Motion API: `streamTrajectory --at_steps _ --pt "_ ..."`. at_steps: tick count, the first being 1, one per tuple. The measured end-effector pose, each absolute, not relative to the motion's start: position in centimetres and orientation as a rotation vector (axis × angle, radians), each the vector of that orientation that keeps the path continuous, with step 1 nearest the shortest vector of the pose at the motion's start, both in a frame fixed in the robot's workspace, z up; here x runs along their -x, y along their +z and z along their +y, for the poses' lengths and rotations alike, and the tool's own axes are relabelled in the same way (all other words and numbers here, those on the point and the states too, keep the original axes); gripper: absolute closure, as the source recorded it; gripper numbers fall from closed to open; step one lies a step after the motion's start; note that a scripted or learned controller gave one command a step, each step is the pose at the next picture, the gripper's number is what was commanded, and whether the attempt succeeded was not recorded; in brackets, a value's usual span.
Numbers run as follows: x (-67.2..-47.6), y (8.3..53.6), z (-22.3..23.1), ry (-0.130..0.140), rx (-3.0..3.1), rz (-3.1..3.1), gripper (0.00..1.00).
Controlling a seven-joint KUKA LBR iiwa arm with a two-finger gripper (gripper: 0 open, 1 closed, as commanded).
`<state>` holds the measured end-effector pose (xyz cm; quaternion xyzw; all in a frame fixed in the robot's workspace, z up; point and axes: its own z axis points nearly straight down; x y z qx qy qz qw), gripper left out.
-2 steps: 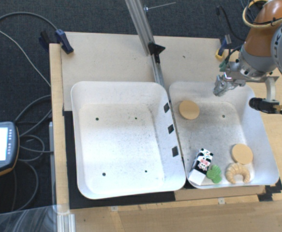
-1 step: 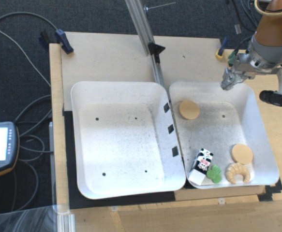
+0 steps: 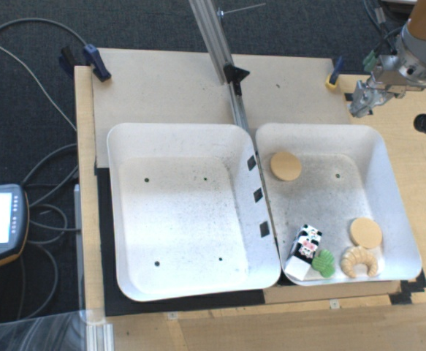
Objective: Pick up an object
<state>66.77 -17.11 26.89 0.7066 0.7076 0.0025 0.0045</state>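
The croissant, carton and green toy crowd the right bin's near corner, well apart from the gripper, which hangs beyond its far rim.

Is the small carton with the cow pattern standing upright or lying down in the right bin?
Lying down. The cow-pattern carton rests on its long side against the right bin's near wall, beside the green toy.

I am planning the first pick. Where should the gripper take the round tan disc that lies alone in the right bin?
Probably from straight above, closing across the round tan disc at its rim. It lies flat and apart from the other things, so any pair of opposite edges seems free.
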Motion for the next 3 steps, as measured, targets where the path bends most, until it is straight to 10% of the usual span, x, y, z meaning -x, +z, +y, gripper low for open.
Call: streamTrajectory --at_steps 3 --pt "-66.8 29.5 -5.4 0.001 -2.216 2.233 1.0"
